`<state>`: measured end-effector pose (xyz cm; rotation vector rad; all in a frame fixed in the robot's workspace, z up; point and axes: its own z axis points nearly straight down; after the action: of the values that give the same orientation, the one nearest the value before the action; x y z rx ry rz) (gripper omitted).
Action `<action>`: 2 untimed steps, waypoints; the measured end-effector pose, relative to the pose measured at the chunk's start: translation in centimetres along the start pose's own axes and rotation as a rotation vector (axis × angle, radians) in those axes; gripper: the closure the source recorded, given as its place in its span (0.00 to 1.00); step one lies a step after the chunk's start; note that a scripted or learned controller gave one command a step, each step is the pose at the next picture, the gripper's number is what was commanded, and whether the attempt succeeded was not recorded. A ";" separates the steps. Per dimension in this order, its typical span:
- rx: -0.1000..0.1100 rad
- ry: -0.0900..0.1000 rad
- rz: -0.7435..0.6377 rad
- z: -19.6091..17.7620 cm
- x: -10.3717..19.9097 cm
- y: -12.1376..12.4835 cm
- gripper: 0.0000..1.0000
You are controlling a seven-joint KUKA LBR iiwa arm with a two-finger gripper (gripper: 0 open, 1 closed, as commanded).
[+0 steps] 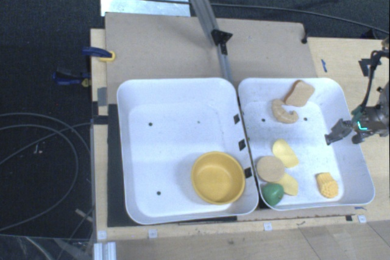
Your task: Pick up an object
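Roughly: worktop (183,45) carries two white bins side by side. Left bin (158,100) holds a yellow bowl (218,176) at its near right corner, upright. Right bin (341,106) holds the small stuff: tan bread slice (299,93) far centre, touching a beige ring-shaped piece (284,112) just near-left of it. Pale yellow piece (284,153) mid-bin, round tan disc (270,168) just near-left of that, another yellow piece (289,184) just beside the disc, green round item (273,193) at the near left corner, corn cob (327,184) near right. Pincer (335,134) sits at the right bin's right edge, above the wall, nothing between its fingers; open or closed, cannot tell. Blue and yellow clamps (85,67) on the worktop's left edge.
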<state>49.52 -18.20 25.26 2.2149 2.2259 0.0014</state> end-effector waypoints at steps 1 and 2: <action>-0.001 0.000 0.000 0.0 0.0 0.0 0.00; 0.002 0.001 0.002 4.6 0.3 0.9 0.00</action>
<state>50.41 -17.90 20.70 2.2188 2.2245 -0.0002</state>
